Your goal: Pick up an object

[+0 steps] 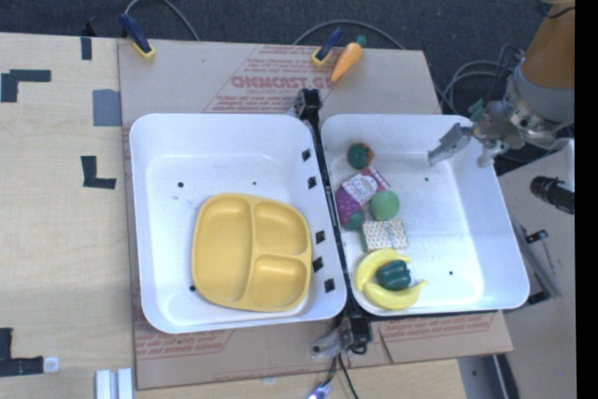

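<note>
The right bin [472, 229] holds several small objects along its left side: a dark green and red ball [361, 153], a pink and purple packet [361, 188], a green round piece [384, 205], a pale checkered block [384, 234], and a yellow banana [385, 287] with a dark green pepper [394, 275] on it. My gripper [464, 146] hovers over the bin's upper right corner, well right of the objects. Its two grey fingers are spread apart with nothing between them.
The left bin [168, 154] holds a yellow divided plate [250, 250]. An orange toy carrot [345, 61] lies on the cardboard behind the bins, beside blue-and-yellow clamps [138, 35]. Cables run across the dark floor at the back.
</note>
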`<state>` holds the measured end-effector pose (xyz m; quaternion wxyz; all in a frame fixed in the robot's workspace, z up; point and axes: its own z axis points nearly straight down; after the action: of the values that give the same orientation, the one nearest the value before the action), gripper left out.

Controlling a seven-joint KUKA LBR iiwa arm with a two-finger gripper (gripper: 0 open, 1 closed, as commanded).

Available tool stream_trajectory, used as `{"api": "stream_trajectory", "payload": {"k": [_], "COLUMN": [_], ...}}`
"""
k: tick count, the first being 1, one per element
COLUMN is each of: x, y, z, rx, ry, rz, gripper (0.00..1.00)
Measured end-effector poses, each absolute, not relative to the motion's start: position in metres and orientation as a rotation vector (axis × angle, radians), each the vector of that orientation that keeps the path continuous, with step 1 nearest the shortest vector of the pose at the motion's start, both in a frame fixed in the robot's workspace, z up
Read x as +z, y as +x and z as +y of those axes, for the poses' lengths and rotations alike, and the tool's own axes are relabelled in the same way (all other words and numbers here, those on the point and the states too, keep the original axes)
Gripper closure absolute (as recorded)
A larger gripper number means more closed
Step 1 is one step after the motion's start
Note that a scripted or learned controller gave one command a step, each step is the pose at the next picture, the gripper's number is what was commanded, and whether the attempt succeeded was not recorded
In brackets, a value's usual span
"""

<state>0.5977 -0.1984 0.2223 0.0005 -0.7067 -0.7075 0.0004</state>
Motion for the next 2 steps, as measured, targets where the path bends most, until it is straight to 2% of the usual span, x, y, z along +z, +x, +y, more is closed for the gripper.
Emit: {"api": "stream_trajectory", "payload": {"k": [1,2], "x": [0.092,0.09], "y": [0.604,0.665], "z": [-0.132,-0.102], "rx": [-0.006,-0.01], "ry": [-2.224,-2.225], "rz": [-2.228,-2.23], "gripper": [0.0,0.0]}}
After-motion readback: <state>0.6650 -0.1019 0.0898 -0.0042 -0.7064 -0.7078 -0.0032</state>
